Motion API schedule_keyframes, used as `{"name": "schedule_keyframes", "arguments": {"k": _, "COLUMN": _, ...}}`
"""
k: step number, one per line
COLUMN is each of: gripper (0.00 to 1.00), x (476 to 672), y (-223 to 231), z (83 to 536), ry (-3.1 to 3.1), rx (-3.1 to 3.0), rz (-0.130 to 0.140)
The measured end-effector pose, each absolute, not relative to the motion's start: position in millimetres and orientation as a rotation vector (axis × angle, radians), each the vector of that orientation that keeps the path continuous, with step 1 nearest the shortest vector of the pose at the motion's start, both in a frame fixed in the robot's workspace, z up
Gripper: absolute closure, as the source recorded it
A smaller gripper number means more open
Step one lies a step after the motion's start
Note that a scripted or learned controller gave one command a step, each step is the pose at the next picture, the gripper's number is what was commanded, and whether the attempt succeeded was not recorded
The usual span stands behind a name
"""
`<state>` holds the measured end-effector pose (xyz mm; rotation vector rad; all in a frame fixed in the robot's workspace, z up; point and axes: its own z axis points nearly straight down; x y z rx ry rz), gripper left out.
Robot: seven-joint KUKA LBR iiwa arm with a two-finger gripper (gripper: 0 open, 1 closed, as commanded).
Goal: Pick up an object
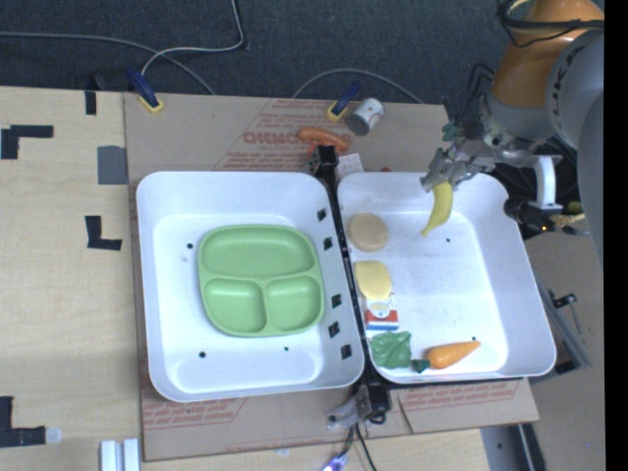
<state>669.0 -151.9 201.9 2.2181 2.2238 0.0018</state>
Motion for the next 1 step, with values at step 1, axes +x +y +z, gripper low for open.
{"name": "schedule_keyframes", "arguments": {"k": 1, "gripper": 1.00, "x": 595.6, "y": -110.3, "z": 206.6, "ry": 2.224, "rx": 2.220, "rz": -0.001}}
